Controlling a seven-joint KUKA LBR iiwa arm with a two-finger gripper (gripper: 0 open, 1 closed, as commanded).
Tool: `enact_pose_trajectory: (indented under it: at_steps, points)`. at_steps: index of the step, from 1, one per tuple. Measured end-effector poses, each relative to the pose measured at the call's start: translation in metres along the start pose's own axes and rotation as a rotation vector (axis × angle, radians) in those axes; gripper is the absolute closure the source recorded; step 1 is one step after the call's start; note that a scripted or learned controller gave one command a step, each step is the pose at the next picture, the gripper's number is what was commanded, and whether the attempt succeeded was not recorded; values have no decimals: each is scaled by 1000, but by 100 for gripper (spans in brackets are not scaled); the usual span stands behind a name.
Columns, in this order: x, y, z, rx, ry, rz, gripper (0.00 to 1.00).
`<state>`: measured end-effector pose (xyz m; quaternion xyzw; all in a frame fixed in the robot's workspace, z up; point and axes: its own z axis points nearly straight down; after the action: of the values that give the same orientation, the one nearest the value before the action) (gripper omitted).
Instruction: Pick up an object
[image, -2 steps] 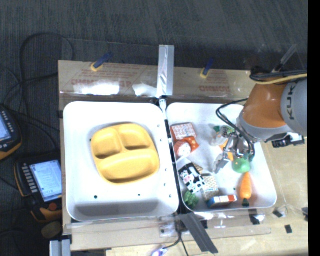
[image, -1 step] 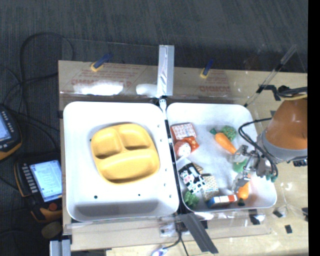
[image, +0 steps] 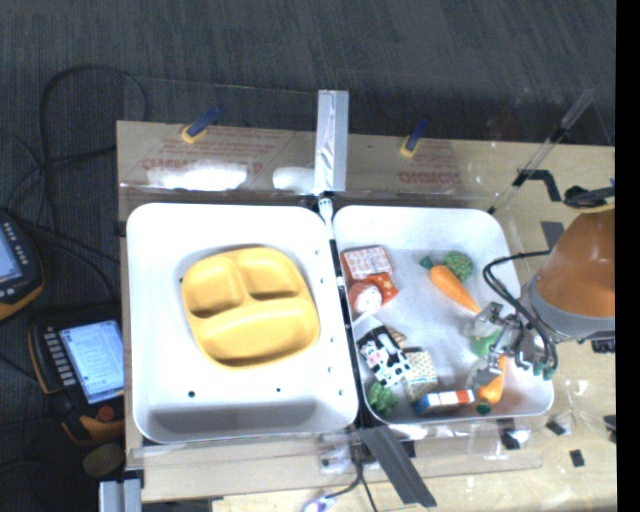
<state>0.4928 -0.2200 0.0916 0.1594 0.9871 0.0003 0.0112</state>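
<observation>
My gripper (image: 497, 340) is low over the right side of the right bin (image: 470, 225), reaching in from the right under the orange wrist band. A small orange piece (image: 491, 387) lies just below it. A toy carrot with a green top (image: 452, 281) lies up and to the left of it. A red carton (image: 366, 262) and a red-and-white round toy (image: 370, 296) sit at the bin's upper left. A black-and-white toy (image: 382, 352), a speckled block (image: 419, 367), a green piece (image: 381, 396) and a blue-and-red item (image: 443, 401) lie along the front.
The left bin (image: 160, 390) holds a yellow divided tray (image: 250, 303). A grey divider strip (image: 340, 300) runs between the bins. Cables and a bracket sit on the bench at the right. Handheld screens lie off the bench to the left.
</observation>
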Motion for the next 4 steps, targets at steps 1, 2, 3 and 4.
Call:
enact_pose_trajectory:
  at_steps: [1,2,3,4]
  points:
    - [-48,70,2,2,5,-49,0]
    - [1,38,1,5,5,3,0]
    - [-45,81,2,4,6,-20,0]
    - [5,33,1,4,4,73,0]
